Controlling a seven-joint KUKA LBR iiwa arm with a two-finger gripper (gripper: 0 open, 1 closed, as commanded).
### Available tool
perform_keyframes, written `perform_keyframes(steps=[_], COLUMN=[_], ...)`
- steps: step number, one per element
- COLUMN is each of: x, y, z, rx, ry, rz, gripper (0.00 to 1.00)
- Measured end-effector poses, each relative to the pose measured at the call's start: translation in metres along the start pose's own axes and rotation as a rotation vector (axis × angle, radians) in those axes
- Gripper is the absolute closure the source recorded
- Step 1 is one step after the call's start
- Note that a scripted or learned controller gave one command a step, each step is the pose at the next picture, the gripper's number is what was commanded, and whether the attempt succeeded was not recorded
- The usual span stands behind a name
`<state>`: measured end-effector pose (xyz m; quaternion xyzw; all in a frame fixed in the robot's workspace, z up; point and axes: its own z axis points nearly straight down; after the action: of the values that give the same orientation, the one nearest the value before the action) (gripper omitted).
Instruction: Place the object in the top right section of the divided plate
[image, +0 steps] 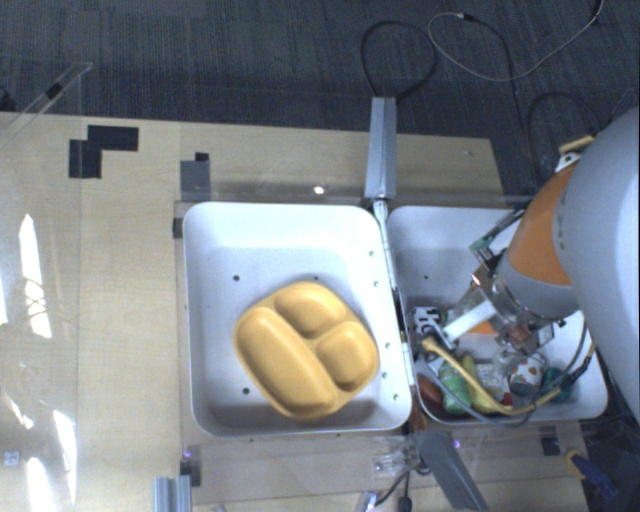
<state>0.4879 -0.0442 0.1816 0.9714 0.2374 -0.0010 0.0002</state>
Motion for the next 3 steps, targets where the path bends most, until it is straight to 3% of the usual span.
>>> perform_keyframes(steps=[1,2,3], x=[-0.020,-0.020,-0.005], y=[0.045,0.044,0.121], z=[0.090,0.091,0.091], rx=[-0.002,-0.006,-0.010], ry=[0.011,0.012,0.014], rz=[0.256,0.272,0.163], gripper=[0.00,0.00,0.00])
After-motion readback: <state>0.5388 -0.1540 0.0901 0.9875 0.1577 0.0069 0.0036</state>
